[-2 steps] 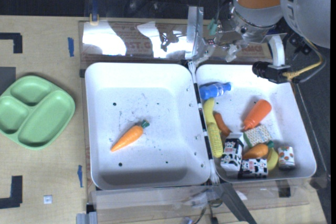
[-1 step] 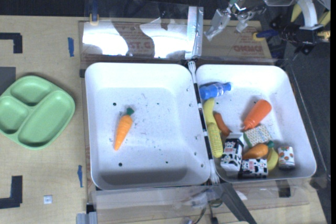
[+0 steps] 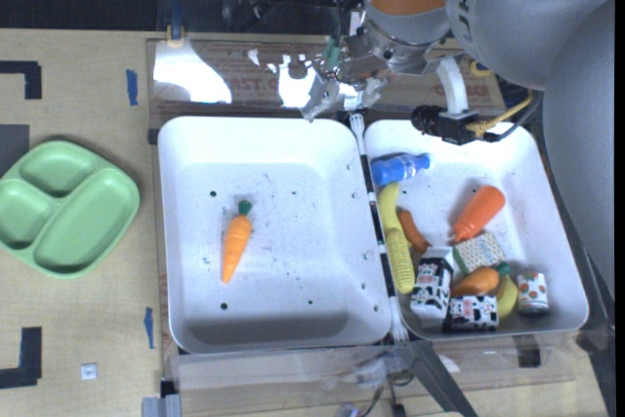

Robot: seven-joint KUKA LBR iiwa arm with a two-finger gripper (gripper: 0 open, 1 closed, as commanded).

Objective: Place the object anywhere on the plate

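A small orange toy carrot with a green top (image 3: pixel 235 243) lies in the left shallow white plastic bin (image 3: pixel 293 308). It rests near the middle of the bin floor, a little to the left, with its green end pointing up and away. Nothing touches it.

The light green plastic plate with three sections (image 3: pixel 64 207) sits on the pale wooden worktop (image 3: pixel 78 93), well apart from the carrot and outside the bins, on the far left.

The grey robot arm with an orange band (image 3: pixel 508 5) comes in from the right. Its metal gripper (image 3: pixel 337 98) hangs above the back edge of the bins, near where the two bins meet. It is hard to tell if the jaws are spread or closed, and nothing can be seen between them.

The right shallow white plastic bin (image 3: pixel 562 210) is full of toys. There is a blue bottle (image 3: pixel 397 168), a yellow corn cob (image 3: pixel 395 239), a bigger orange carrot (image 3: pixel 478 213), and two small black and white milk cartons (image 3: pixel 451 293) near the front.
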